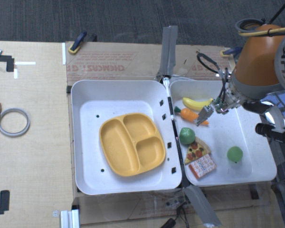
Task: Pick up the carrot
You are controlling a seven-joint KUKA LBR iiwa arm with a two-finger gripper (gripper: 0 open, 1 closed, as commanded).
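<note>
The carrot (189, 116), orange with a green top, lies in the right bin (256, 175) near its left wall, just below a yellow banana (196, 102). My gripper (204, 115) hangs low over the carrot's right end, reaching in from the right under the grey and orange arm (259, 56). Its grey fingertip (203, 116) covers part of the carrot. I cannot make out how the fingers stand around it.
The right bin also holds a green ball-like fruit (187, 135), a pizza slice (197, 150), a small red box (202, 166) and a green lime (234, 154). A yellow divided plate (131, 144) sits in the left bin (85, 103). A tape roll (12, 122) lies on the bench at left.
</note>
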